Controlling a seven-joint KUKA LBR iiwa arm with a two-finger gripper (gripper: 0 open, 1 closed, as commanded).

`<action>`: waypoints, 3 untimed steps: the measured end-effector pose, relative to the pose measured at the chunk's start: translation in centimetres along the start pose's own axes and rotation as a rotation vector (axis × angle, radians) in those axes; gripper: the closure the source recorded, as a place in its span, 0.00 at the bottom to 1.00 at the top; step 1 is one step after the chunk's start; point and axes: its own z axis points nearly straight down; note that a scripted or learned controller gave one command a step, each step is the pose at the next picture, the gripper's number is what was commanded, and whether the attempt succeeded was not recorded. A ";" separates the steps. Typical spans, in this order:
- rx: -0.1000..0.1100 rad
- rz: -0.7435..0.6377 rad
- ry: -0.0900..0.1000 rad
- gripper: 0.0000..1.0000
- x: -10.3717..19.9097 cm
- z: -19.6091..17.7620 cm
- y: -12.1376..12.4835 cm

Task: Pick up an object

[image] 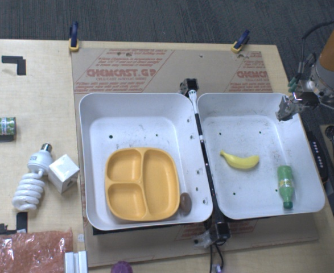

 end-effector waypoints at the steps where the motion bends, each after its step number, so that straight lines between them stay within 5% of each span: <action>1: -0.001 -0.003 -0.001 0.00 -0.6 11.4 4.0; 2: 0.000 -0.002 0.000 0.00 5.4 11.5 0.9; 3: -0.001 0.002 0.000 0.00 4.8 11.6 -8.2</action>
